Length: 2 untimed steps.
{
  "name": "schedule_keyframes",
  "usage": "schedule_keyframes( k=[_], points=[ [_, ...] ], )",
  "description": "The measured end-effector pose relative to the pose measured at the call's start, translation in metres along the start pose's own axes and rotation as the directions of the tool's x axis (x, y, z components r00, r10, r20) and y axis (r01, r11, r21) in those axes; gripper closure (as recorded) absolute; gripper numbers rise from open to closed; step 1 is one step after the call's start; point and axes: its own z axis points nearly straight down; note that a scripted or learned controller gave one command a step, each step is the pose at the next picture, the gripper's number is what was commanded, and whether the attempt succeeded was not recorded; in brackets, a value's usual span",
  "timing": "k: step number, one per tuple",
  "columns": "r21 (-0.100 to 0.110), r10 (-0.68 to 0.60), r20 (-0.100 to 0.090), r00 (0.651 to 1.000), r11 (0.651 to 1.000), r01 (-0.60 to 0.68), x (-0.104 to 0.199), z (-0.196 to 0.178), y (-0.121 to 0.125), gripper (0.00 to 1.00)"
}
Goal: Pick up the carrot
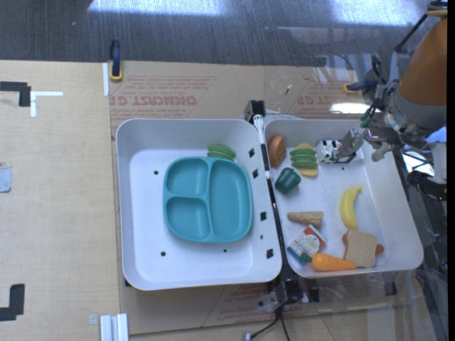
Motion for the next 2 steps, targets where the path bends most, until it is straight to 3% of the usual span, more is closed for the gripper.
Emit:
schedule_keyframes(
  k=[1,2],
  points=[
    [0.002,-0.032,-0.001,0.999,0.999,0.032,0.060,0.099,-0.032,0.00],
    [-0.028,0.266,-0.004,0.964,0.964,-0.266,0.059,0.109,-0.108,0.00]
  ],
)
